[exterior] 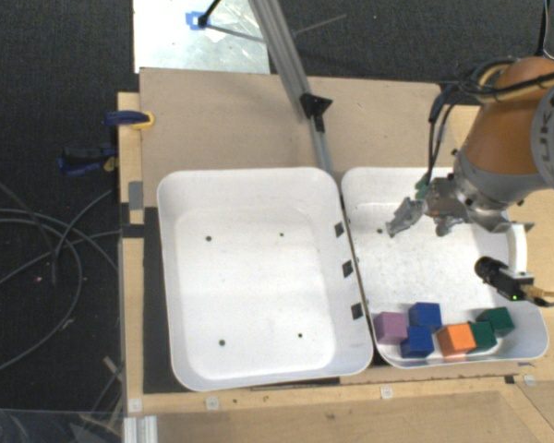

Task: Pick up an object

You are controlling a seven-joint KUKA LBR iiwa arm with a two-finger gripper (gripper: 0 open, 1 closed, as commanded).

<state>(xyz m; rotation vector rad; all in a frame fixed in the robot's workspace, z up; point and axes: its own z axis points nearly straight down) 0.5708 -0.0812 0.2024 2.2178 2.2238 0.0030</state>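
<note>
I see my pincer [423, 220] hovering over the right bin [369, 192], above the blocks [439, 330]; I cannot tell its opening.

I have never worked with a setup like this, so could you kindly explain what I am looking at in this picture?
This is a single camera fixed above a workbench, looking down at a slant. The grey and orange machine on the right is a robot arm, and the metal part at its tip is the end effector, the piece meant for grasping. It hangs over the upper part of the right bin, and I see nothing held in it.

Two shallow white bins sit side by side on the wooden bench. The left bin is beside the right one. At the near end of the right bin lies a cluster of small blocks: a purple block, two blue blocks, an orange block and green blocks. The arm's job is to pick one up.
</note>
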